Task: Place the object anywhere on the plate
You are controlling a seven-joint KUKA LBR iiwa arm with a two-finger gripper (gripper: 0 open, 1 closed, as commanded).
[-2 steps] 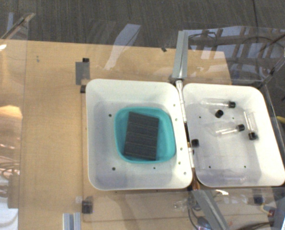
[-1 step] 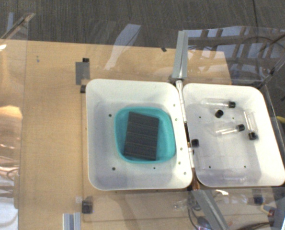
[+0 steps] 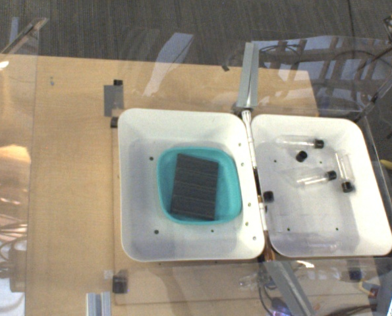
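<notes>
jaws: you can't tell their state from this view.
object: dark ribbed block (image 3: 195, 186) lies flat on the teal plate (image 3: 231, 206), centre-left of frame, so placement looks done.
right bin (image 3: 373, 242): clear vials (image 3: 317, 176) lie loose, well apart from the plate.

Bright, even overhead light. Strong glare patch on the wooden bench (image 3: 11, 160) at far left, plus pale reflections streaking across a clear panel. White bins (image 3: 136, 242) near blown out, soft shadows inside their walls. Focus slightly soft overall; clear tubes (image 3: 311, 176) hard to resolve.
</notes>
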